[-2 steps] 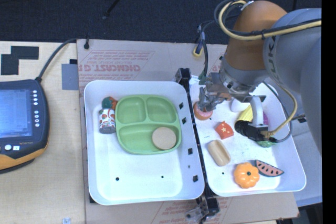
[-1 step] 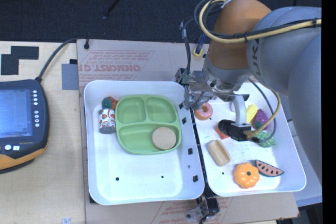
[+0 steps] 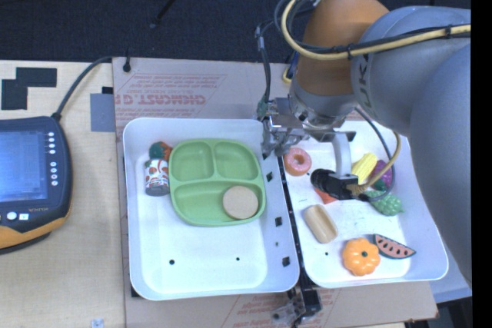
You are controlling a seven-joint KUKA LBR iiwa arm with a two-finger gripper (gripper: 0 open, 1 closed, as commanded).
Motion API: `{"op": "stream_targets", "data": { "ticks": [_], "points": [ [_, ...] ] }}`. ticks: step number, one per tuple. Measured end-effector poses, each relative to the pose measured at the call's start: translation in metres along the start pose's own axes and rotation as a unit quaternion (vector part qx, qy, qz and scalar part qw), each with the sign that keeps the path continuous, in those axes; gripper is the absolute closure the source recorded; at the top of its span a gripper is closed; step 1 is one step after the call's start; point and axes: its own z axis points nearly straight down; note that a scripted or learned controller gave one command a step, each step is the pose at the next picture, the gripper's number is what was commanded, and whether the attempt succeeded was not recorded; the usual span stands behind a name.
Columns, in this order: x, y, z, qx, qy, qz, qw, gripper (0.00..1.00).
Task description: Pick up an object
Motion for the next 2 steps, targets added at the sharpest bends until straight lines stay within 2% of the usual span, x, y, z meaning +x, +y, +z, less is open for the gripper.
{"op": "stream_targets", "data": {
  "ticks": [1, 2],
  "points": [
    [-0.0121, -0.0066, -0.0009, 0.001, 0.0, 0.001, 1.0, 1.0],
    [-0.0106, -0.0022, -0.0016, 0.0, 0.0, 0.001, 1.0, 1.0]
  ]
}}
